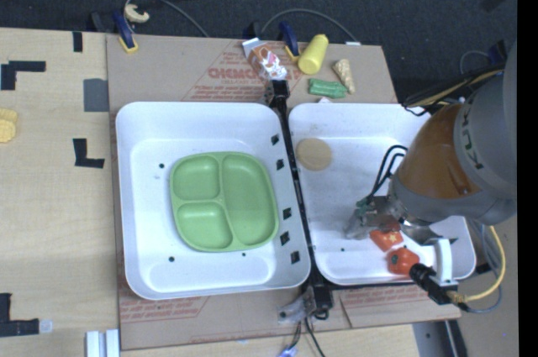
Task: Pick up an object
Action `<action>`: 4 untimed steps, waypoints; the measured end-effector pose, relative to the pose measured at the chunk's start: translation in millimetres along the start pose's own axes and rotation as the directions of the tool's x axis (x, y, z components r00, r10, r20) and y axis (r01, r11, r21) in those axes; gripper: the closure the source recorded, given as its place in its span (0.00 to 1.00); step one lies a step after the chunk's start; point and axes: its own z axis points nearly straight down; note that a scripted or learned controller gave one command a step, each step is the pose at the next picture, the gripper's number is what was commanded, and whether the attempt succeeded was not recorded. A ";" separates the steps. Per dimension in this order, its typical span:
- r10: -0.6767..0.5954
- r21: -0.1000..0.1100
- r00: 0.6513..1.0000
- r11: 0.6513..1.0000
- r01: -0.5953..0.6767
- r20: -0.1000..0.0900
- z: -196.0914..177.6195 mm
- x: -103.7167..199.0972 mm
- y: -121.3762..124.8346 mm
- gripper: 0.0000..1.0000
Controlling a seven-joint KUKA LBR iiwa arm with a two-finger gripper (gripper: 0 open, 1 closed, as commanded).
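Where the arm covered the right bin (pixel 336 263): floor partly hidden.
Gripper (pixel 367 221): jaw spread unclear.
Red object (pixel 387 239): just beside it.

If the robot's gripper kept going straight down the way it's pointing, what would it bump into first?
Probably the red toy lying right under the gripper, in the right bin. Depth is hard to judge from above, so it might touch the bin floor beside it instead.

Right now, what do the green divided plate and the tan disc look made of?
Green divided plate: likely moulded plastic, going by its even colour, soft sheen and rounded compartments. Tan disc: matte and flat, maybe wood or cork; too small to tell.
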 end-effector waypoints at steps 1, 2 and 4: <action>0.001 -0.002 1.000 1.000 -0.001 0.002 -16.6 -23.5 63.9 1.00; 0.001 -0.001 1.000 1.000 -0.001 0.002 -16.3 -23.5 63.6 0.00; 0.001 -0.008 1.000 1.000 -0.001 0.004 4.2 -22.9 2.2 0.00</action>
